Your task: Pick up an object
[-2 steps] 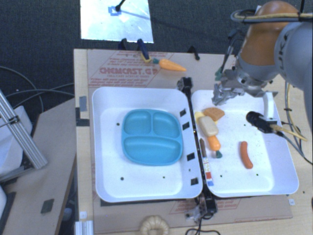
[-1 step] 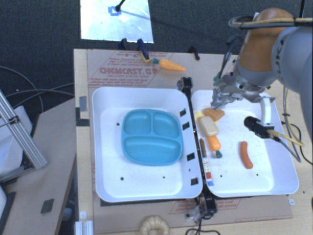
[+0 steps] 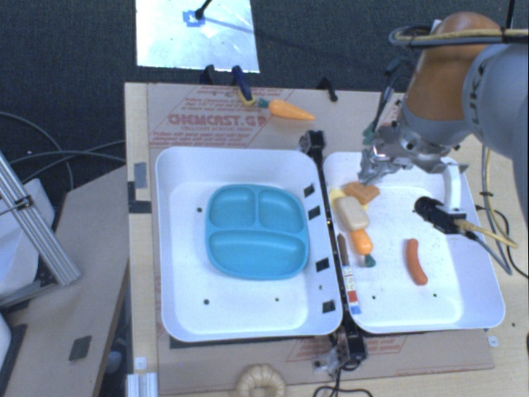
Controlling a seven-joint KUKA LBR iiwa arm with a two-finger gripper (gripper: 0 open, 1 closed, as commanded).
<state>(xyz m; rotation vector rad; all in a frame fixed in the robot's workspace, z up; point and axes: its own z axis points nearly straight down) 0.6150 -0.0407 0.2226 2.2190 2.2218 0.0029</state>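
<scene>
My gripper (image 3: 369, 172) hangs low over the far left part of the right bin (image 3: 463, 304), just above an orange-brown piece (image 3: 362, 192). Whether anything sits between its tips is hidden from this angle. Next to that piece lies a pale cream block (image 3: 350, 213), and below it a small carrot (image 3: 363, 243) with a green end. A red-orange sausage (image 3: 416, 262) lies apart in the middle of the right bin.
The left bin (image 3: 186, 304) holds a blue divided plate (image 3: 254, 230). A toy carrot (image 3: 285, 109) lies on the cardboard behind the bins. A black divider strip (image 3: 326, 222) runs between the bins. A pen-like stick (image 3: 342, 250) rests along the right bin's left wall.
</scene>
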